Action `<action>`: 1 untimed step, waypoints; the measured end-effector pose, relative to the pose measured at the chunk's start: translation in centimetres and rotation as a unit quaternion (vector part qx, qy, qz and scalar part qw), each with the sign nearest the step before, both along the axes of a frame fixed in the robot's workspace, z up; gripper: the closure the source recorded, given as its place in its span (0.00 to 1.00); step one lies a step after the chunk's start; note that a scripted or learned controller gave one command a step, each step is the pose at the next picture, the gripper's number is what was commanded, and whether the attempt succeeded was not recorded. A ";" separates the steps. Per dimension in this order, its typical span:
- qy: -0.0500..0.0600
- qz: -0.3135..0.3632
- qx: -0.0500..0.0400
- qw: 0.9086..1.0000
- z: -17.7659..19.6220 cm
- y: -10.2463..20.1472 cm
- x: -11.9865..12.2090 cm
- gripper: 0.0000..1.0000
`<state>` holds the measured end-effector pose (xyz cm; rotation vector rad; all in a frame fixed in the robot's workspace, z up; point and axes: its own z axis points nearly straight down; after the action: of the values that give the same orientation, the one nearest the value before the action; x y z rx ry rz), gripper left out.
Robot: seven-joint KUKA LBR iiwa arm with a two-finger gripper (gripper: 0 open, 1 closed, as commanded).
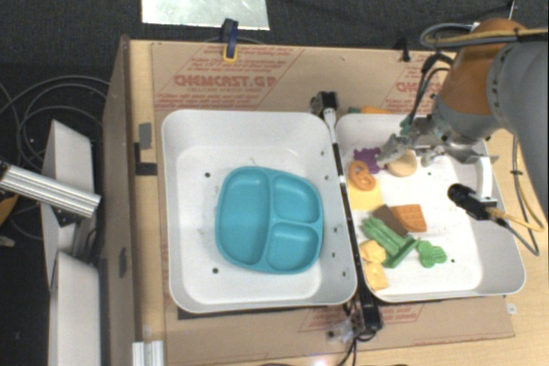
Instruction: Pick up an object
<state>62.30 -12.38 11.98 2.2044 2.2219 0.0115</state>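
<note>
"CHEMCAST" reads on the brown board [225, 81]; I cannot tell the end effector [410, 147] state above the right bin [502, 270].

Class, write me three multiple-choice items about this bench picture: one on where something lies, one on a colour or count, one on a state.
1. Where does the divided plate lie?
A. In the left bin
B. In the right bin
C. On the cardboard outside the bins

2. What colour is that plate?
A. Red
B. Blue-green
C. Black

3. How does the tool stand?
A. Parked outside both bins
B. Low over the right bin, near the purple piece
C. Resting on the plate

Key:
1 A, the plate sits within the left bin.
2 B, it is blue-green all over.
3 B, the tool is over the right bin, beside the purple piece.
</note>
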 end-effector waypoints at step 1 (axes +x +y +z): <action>0.004 -0.003 0.000 1.000 -2.7 2.2 -8.1 0.00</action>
<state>54.20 -10.19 9.33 2.2154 2.2194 0.0042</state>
